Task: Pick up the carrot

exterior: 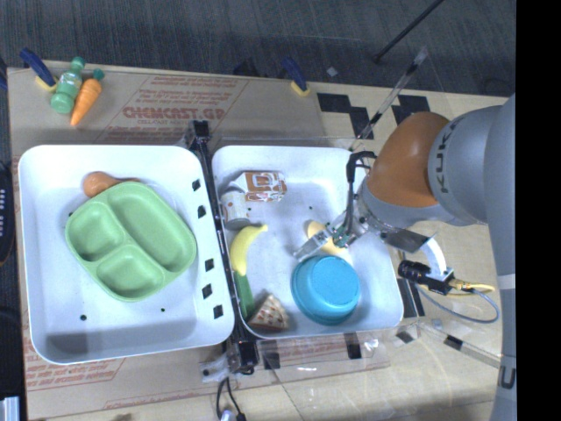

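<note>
An orange, rounded carrot-like thing (99, 182) lies in the left bin (44, 261), at the back left rim of the green divided plate (131, 239), which hides part of it. A second toy carrot (85, 101) with a green top lies outside the bins on the cardboard at the far left. My gripper (323, 239) is down in the right bin (307, 160), just behind the blue bowl (326, 289) and right next to a small yellow item (314, 228). It is far from both orange things.
The right bin also holds a banana (244, 245), a small can (232, 207), a brown-and-white packet (265, 186), a wedge-shaped food toy (271, 314) and a green item (243, 291). A green bottle (67, 88) lies beside the outer carrot.
</note>
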Tool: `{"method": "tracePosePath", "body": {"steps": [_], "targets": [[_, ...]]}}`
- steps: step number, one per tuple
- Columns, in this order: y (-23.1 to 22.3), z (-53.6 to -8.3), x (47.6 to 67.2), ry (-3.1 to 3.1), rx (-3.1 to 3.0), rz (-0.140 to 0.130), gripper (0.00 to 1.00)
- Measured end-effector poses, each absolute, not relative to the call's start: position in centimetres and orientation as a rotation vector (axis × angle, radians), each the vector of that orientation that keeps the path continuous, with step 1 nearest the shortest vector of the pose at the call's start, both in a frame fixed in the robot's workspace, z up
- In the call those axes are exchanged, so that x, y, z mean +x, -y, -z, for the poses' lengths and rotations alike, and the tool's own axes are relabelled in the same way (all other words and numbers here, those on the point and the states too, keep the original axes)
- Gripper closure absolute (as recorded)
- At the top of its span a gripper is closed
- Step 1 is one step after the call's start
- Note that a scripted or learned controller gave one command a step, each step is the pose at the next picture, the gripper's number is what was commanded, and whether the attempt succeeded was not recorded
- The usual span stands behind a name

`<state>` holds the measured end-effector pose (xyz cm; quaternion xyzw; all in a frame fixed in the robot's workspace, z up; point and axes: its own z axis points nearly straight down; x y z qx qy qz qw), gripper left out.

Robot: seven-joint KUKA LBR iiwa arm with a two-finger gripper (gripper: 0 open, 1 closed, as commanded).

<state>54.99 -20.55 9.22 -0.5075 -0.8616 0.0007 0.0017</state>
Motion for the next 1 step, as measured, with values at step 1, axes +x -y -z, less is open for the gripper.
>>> {"method": "tracePosePath", "body": {"steps": [1], "targets": [[20.54, -10.31, 55.12, 2.711, -1.582, -0.005, 1.00]]}}
